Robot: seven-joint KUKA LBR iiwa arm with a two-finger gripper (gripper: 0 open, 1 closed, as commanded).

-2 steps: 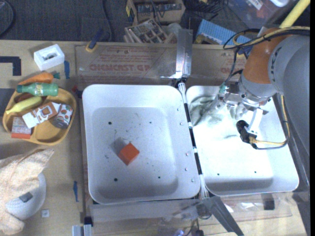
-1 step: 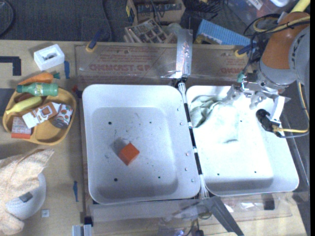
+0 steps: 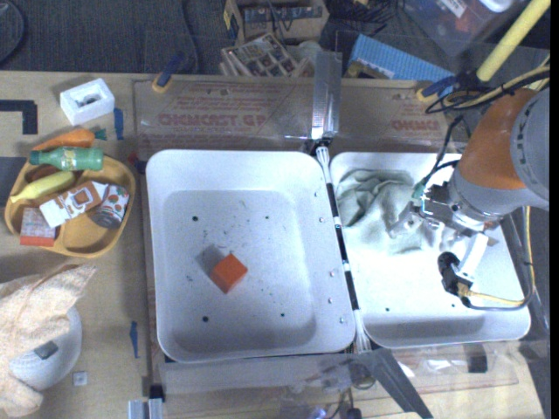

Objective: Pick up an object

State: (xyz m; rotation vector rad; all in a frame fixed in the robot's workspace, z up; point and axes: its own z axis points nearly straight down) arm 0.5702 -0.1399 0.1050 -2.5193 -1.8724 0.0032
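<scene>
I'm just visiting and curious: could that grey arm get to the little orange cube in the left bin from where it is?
Probably yes. The small orange cube lies alone on the left white bin's open floor, nothing over it. The gripper sits above the right white bin, so the arm must cross the central divider.

Orange block (image 3: 231,272) alone mid left bin (image 3: 175,182), open all round.

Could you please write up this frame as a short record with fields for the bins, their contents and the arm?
left bin: holds one orange block, near its middle
right bin: holds a crumpled grey cloth in the far left corner
arm: reaches in from the right, over the right bin
gripper: low beside the cloth; grip state cannot be told
yellow bowl: left of the bins, filled with toy food items
</scene>
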